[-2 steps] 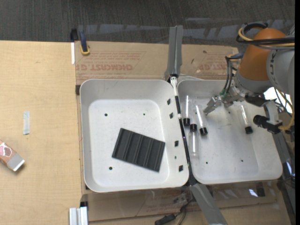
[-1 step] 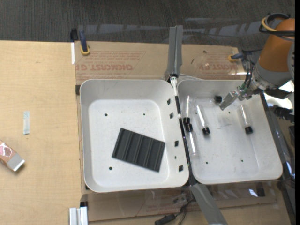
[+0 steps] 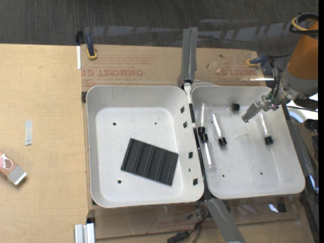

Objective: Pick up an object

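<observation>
A dark ribbed rectangular slab (image 3: 150, 161) lies flat in the left bin (image 3: 101, 105). In the right bin (image 3: 283, 181) lie several clear tubes with black caps: one (image 3: 217, 129) left of centre, one (image 3: 265, 130) at the right, one (image 3: 203, 121) by the left wall. A small black cap (image 3: 235, 107) sits near the back. My gripper (image 3: 246, 117) hangs over the right bin's back half, slanting down to the left. It shows as a single slim tip, shut, with nothing between its fingers. It sits between the black cap and the right tube.
A metal divider (image 3: 189, 59) runs between the bins at the back. Cardboard (image 3: 131, 67) lies behind them. On the wooden bench at the left are a small grey strip (image 3: 28, 132) and a red-and-white object (image 3: 10, 168).
</observation>
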`<move>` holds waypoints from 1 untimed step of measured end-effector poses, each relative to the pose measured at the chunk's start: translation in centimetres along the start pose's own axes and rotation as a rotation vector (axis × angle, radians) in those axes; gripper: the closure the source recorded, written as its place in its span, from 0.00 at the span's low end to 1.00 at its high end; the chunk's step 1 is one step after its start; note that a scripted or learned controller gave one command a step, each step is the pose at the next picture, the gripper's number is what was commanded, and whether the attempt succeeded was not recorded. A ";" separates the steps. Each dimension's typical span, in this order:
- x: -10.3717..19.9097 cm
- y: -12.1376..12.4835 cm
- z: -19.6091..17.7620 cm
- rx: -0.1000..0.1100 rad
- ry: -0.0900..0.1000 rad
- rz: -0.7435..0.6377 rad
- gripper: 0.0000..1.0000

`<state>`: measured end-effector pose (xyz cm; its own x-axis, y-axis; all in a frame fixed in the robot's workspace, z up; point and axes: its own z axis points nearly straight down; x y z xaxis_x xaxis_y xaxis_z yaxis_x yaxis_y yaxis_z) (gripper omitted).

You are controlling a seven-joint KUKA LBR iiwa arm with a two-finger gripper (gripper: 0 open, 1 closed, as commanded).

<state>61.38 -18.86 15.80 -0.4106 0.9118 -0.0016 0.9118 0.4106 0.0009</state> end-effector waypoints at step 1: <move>-2.4 -1.6 -4.1 0.000 -0.001 -0.015 0.00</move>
<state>60.91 -21.70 19.86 -0.4241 0.9056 -0.0021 0.9056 0.4241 0.0009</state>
